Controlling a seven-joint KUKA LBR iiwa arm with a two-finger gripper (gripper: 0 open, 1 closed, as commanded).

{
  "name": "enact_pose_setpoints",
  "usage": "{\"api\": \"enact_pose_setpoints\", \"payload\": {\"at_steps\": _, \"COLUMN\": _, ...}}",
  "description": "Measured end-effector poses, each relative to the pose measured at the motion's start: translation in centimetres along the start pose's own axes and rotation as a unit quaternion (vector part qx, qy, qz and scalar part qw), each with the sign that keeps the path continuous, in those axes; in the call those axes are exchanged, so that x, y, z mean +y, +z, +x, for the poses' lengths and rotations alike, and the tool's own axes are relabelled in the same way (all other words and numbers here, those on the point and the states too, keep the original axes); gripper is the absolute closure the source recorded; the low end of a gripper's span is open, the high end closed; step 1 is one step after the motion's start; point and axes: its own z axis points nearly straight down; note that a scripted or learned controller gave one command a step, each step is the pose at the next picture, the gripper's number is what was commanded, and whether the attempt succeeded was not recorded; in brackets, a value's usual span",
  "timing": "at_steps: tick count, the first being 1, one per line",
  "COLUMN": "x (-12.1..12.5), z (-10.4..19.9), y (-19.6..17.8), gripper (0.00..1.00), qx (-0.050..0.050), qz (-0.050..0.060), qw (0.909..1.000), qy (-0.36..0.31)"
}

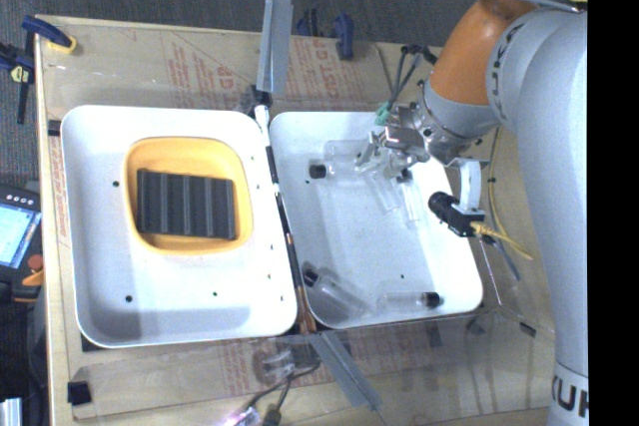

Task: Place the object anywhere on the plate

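Pincer [391, 153] over right bin [344, 244], blurred.

Illumination is bright and even across the frame, with a cool cast. The two white bins are the brightest surfaces: the left bin [90, 244] is near overexposure on its floor, with a soft grey shadow along its lower wall. The right bin [349, 234] carries faint, diffuse shadows under the arm [539, 115] at upper right. The yellow plate [187, 155] shows a mild sheen on its rim. Clear plastic items in the right bin are low in contrast and hard to resolve. Focus is moderate; fine detail is soft throughout. The desk [150, 65] is evenly lit; the floor at the top is dark.
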Motion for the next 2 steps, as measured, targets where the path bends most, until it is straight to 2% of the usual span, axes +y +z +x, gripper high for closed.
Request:
{"api": "enact_pose_setpoints", "payload": {"at_steps": 1, "x": 1.9, "z": 6.4, "y": -0.8, "gripper": 1.00, "qx": -0.001, "qz": -0.001, "qw": 0.9964, "qy": -0.085}}
{"api": "enact_pose_setpoints", "payload": {"at_steps": 2, "x": 3.3, "z": 13.6, "y": -3.0, "gripper": 1.00, "qx": -0.001, "qz": 0.000, "qw": 0.9867, "qy": -0.163}}
